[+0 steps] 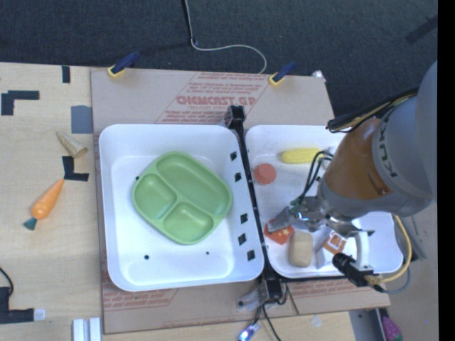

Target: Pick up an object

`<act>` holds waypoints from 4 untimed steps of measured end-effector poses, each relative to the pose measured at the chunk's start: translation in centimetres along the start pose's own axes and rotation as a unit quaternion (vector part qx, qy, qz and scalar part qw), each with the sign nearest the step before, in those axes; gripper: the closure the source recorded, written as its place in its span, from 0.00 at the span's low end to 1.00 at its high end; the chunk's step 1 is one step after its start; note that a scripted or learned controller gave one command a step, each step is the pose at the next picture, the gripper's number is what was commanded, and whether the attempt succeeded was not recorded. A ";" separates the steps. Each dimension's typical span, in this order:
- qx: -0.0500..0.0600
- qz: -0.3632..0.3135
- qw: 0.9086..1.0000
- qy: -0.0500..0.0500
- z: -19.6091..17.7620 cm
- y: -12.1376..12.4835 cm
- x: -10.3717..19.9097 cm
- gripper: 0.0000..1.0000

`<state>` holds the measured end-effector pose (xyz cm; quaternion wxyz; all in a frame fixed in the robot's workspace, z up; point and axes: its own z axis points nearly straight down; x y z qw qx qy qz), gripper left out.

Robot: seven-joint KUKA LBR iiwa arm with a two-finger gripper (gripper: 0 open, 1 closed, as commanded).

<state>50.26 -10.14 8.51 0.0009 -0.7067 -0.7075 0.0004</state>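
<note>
Currently gripper [304, 222] sits low in right bin [370, 265], just above beige block [301, 249]. Jaw state: can't tell. Green tray [183, 197] in left bin [128, 261].

Printed matter: one red legend on the cardboard sheet [213, 98] under the bins, well beyond the fingers toward the far edge. It appears upside down and reversed; lettering too blurred to read reliably. No other legible marks.

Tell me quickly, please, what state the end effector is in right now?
End effector: low in the right bin, over a beige block and an orange-red piece; open or closed cannot be told, and no object is seen held.
</note>
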 end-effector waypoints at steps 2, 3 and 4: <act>-0.008 -0.005 1.000 0.000 -10.6 9.6 6.6 1.00; -0.001 -0.003 1.000 0.001 -13.9 7.0 11.7 1.00; 0.000 -0.001 1.000 0.001 -17.3 2.0 13.7 1.00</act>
